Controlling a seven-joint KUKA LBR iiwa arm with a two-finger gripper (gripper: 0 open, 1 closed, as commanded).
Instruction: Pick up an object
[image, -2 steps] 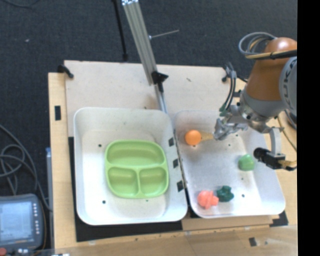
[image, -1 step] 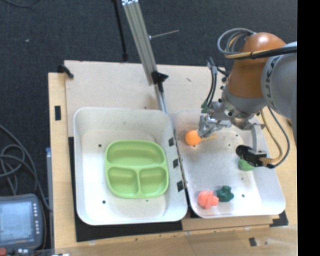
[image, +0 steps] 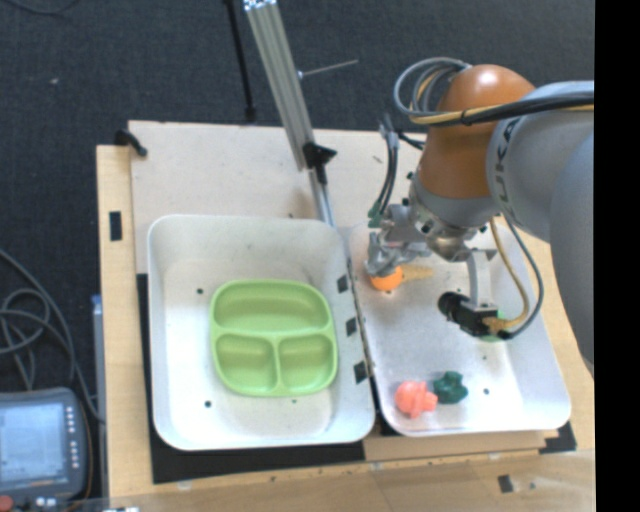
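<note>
The gripper (image: 385, 262) is hanging low over the right bin (image: 520, 385), near its upper left corner, right above an orange ball (image: 386, 281); I cannot tell its state. A pink toy (image: 415, 398) and green toy (image: 451, 387) are lying touching near the front edge. A green tray (image: 272, 336) is sitting in the left bin (image: 180, 300).
</note>
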